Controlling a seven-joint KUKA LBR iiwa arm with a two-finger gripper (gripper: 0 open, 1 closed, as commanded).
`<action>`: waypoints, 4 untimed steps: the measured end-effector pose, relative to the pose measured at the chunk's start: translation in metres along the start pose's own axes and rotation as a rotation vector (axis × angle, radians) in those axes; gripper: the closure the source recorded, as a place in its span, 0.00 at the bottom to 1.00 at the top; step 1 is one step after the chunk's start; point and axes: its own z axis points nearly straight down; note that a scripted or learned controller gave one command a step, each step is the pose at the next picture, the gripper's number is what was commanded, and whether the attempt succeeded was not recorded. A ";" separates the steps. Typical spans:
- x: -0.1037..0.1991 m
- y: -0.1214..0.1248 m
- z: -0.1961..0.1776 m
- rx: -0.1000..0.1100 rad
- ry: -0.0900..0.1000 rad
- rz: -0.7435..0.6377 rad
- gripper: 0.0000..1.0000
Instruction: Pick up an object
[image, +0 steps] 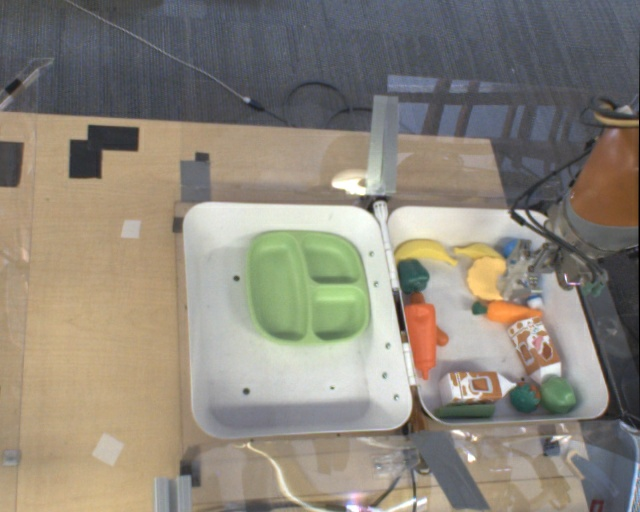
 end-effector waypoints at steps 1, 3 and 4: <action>-0.001 0.001 0.000 -0.001 -0.001 0.000 0.00; 0.102 0.034 0.029 0.000 0.001 -0.112 0.00; 0.096 0.035 0.015 0.004 -0.015 -0.117 1.00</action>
